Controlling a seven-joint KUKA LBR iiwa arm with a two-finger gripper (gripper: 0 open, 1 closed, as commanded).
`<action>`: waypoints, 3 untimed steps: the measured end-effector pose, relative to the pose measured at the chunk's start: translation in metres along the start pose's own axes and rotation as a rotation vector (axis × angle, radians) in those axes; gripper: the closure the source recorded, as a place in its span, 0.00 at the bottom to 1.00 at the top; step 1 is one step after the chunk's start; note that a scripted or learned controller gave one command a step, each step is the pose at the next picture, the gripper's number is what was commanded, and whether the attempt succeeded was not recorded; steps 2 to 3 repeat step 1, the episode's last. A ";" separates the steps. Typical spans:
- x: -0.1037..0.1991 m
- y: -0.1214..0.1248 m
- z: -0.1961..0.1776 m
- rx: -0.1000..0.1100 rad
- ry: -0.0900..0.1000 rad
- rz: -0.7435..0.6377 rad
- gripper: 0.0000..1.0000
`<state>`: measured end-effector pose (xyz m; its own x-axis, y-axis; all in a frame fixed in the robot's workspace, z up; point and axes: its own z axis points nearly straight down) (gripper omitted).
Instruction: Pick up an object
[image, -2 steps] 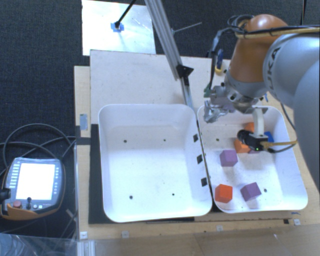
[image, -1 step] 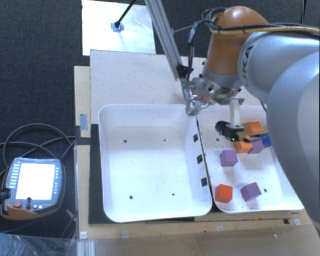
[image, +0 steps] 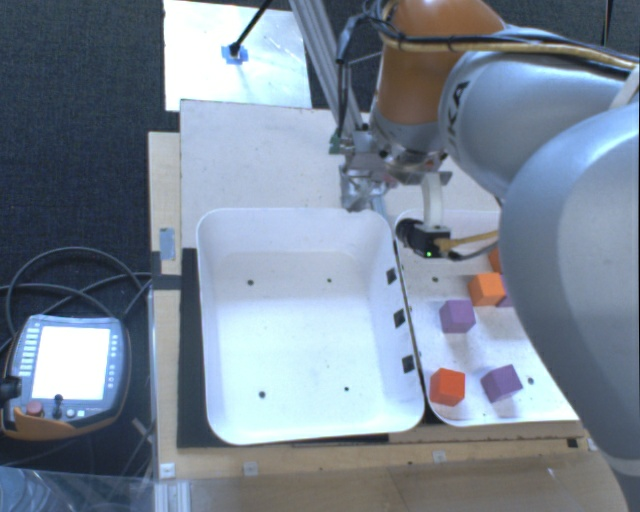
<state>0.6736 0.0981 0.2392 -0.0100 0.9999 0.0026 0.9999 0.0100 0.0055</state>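
Observation:
Several small cubes lie in the right bin (image: 552, 408): a purple cube (image: 457, 316), an orange cube (image: 487, 289), a red-orange cube (image: 447, 386) and a second purple cube (image: 501, 382). My gripper (image: 357, 196) hangs over the far rim of the left bin (image: 212, 330), near the corner where the two bins meet. It is well apart from the cubes, and nothing shows beneath it. The grey arm covers the far right part of the right bin, and a sliver of another orange piece (image: 494, 258) peeks out at its edge.
A black module with a green light (image: 422, 241) hangs from the wrist over the right bin's far end. A teach pendant (image: 65, 375) with its cable lies on the floor at the left. Black clips (image: 399, 317) line the wall between the bins.

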 end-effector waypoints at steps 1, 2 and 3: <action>-0.003 -0.001 0.001 0.003 -0.003 0.004 0.00; -0.003 -0.001 0.001 0.003 -0.003 0.004 0.00; -0.003 -0.001 0.001 0.003 -0.003 0.004 0.00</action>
